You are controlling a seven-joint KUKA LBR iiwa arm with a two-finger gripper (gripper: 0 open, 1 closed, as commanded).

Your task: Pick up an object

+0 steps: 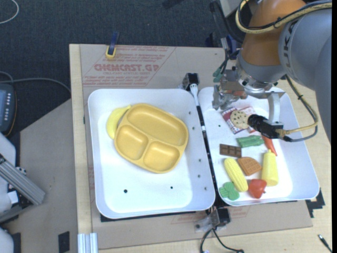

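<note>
My gripper [224, 100] hangs over the far left part of the right bin [301, 165], just left of a cookie packet [238, 118]. Nothing shows in its grasp. Toy foods lie toward the near end of that bin: a green pod [249, 140], a brown chocolate bar [230, 151], a corn cob [235, 174], an orange wedge [249, 165], a yellow piece [270, 168], a red strawberry [256, 187] and a green leafy piece [228, 191]. A thin orange carrot [270, 145] lies beside the pod.
The left bin [97, 141] holds a yellow divided plate [150, 137] on top of a yellow disc. A ridge between the bins [202, 136] runs front to back. The arm's orange-banded wrist [268, 30] looms over the right bin's far edge.
</note>
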